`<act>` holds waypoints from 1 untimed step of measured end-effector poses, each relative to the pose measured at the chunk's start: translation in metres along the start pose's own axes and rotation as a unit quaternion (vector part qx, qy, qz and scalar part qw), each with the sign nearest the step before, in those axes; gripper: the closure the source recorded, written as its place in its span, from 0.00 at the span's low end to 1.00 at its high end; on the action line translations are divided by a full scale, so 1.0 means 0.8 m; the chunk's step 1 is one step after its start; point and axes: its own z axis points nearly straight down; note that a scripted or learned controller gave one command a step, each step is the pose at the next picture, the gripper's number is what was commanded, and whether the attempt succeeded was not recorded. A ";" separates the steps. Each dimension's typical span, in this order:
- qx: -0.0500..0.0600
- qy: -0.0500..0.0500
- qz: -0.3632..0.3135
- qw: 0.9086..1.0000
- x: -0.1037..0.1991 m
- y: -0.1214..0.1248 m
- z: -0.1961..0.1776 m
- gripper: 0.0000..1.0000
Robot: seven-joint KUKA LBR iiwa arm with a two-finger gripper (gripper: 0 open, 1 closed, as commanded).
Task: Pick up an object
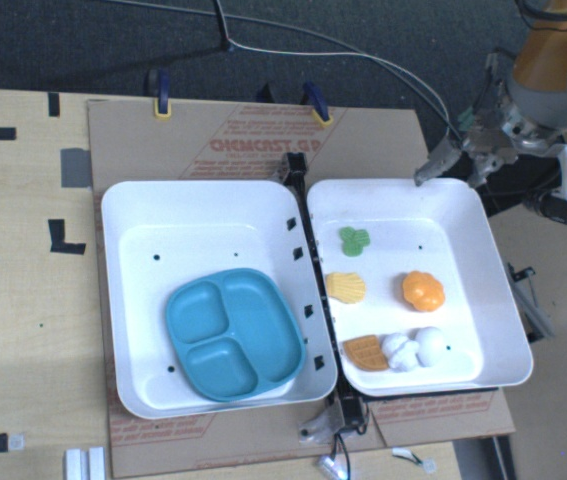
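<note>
A KUKA arm's 2-finger gripper (450, 166) hangs over the far right corner of the right bin (493, 258), its fingers slightly parted with nothing between them. Below and to the left of the gripper, inside that bin, lie 5 small items, all apart from the tool. A green piece (354, 239) sits nearest, down and left of the fingertips. An orange object (423, 290) rests farther down, almost directly beneath the gripper in the picture. A pale yellow ridged piece (346, 287) lies left of the orange one. Farthest from the tool, along the bin's near wall, a tan waffle-like piece (366, 352) touches a white lumpy object (415, 348). Well to the gripper's left, the left bin (128, 228) holds a blue 3-compartment tray (233, 333), lying flat at a slant.
</note>
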 end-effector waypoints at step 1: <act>0.004 0.001 0.000 1.000 0.021 -0.091 0.122 0.00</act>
